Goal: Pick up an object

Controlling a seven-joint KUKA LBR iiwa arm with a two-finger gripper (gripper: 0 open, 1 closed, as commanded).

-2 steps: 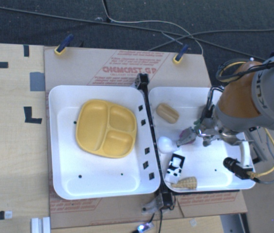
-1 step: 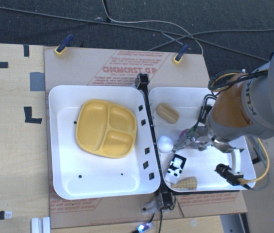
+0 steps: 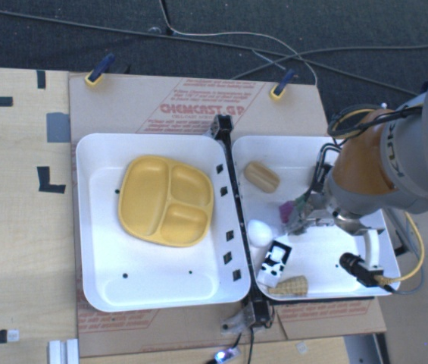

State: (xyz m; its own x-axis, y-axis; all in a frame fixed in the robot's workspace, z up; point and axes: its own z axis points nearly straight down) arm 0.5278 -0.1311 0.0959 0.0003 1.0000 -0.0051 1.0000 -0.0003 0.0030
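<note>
My gripper (image 3: 298, 217) is low in the right bin (image 3: 316, 146), right beside a small purple object (image 3: 287, 210) that touches or sits under its tip. A tan bread-like piece (image 3: 261, 176) lies at the bin's upper left. A white egg-shaped object (image 3: 259, 231) rests by the divider. Below it lie a black-and-white patterned block (image 3: 275, 261) and a tan waffle cone (image 3: 288, 285). The arm's orange band (image 3: 359, 161) and grey body cover the bin's right part.
The left bin (image 3: 96, 203) holds a yellow divided plate (image 3: 165, 200). A black divider (image 3: 232, 211) runs between the bins. Cables (image 3: 198, 29) cross the dark floor behind the bench, and two yellow-blue clamps (image 3: 100, 68) hold the cardboard sheet.
</note>
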